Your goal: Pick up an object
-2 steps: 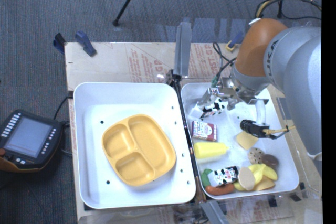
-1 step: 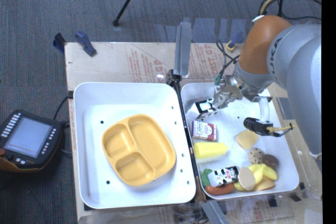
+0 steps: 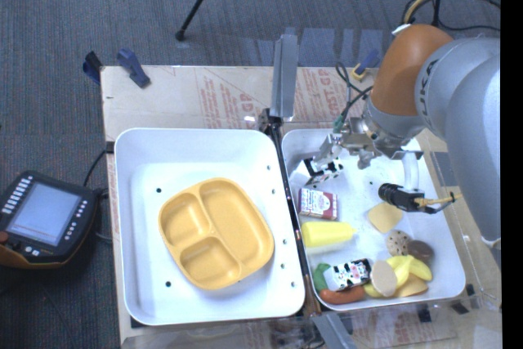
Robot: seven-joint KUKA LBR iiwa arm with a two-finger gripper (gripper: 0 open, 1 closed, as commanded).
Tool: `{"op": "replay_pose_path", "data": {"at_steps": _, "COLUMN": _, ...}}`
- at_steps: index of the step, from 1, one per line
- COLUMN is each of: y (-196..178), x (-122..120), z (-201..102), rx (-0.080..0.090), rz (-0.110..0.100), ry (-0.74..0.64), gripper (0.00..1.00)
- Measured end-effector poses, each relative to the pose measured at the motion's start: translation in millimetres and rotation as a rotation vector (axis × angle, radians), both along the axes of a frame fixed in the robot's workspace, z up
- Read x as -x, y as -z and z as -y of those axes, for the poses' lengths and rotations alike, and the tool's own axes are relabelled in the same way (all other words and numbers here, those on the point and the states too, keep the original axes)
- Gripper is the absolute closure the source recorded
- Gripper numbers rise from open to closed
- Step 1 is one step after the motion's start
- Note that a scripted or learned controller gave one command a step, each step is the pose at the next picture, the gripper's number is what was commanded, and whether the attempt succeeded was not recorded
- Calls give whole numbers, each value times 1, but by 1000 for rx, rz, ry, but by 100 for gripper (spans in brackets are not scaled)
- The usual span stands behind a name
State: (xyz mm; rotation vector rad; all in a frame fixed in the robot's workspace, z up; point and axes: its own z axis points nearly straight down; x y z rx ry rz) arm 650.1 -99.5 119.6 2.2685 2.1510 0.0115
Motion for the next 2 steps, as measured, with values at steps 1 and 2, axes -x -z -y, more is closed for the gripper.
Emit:
{"op": "replay_pose_path", "data": {"at_steps": 1, "y": 17, "x": 21, "z": -10, "rx": -3, "rz": 20, "ry": 52, "gripper": 0}}
{"op": "replay_pose_path", "data": {"at_steps": 2, "y": 18, "x": 5, "z": -9, "rx": 1, "rz": 5, "ry": -96, "gripper": 0}}
